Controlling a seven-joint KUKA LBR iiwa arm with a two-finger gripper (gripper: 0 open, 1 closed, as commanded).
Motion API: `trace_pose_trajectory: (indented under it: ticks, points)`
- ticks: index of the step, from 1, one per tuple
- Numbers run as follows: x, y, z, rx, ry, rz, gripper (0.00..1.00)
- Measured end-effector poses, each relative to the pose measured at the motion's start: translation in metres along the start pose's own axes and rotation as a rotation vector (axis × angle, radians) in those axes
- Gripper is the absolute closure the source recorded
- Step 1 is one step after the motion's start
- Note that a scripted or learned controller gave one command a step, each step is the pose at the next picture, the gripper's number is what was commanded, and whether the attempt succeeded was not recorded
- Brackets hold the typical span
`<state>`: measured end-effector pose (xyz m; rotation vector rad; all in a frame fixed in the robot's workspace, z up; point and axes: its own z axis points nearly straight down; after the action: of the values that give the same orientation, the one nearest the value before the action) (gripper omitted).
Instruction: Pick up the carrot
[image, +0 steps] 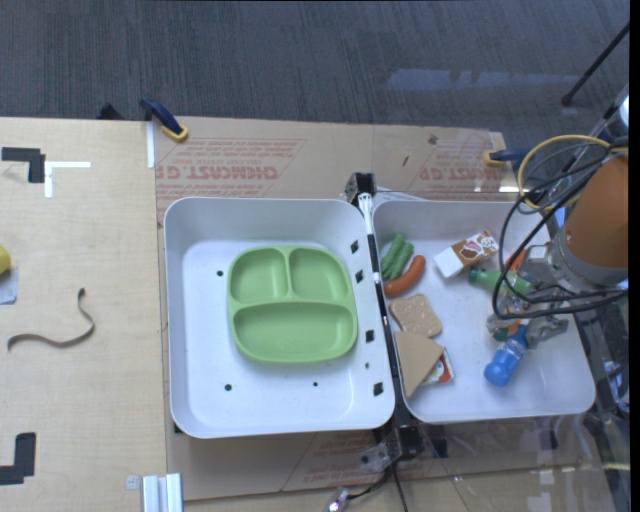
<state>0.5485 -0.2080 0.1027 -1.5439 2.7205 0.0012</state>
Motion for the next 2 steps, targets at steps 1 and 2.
trace_pose_trajectory:
  ticks: [1,2]
  points:
    - [0.000,0.000,0.000,0.000,0.000,0.000,0.00]
    - [-0.002,-0.002,-0.011,0.004,-0.006,0.005,1.00]
